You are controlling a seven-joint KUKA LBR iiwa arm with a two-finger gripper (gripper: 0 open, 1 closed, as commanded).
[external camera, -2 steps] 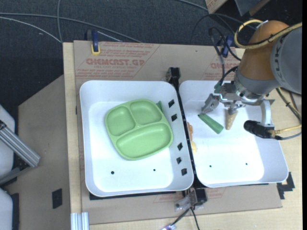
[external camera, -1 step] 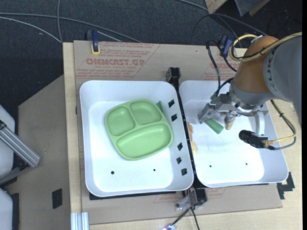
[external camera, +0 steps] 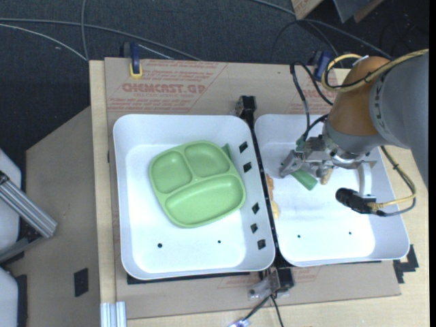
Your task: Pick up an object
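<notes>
In the right bin [external camera: 381,240], a small green object [external camera: 306,180] lies on the floor near the middle. My gripper [external camera: 307,172] hangs right over it, low in the bin, and the wrist hides part of the object. The grey arm with its orange band [external camera: 354,111] comes in from the right. A small orange-tan item [external camera: 271,197] rests against the right bin's left wall. In the left bin [external camera: 133,251] a light green divided plate [external camera: 197,182] lies flat in the middle.
A black connector with a yellow cable [external camera: 357,199] hangs off the arm over the right bin's floor. A black divider with clips [external camera: 253,182] runs between the two bins. Cables trail over the cardboard behind the bins.
</notes>
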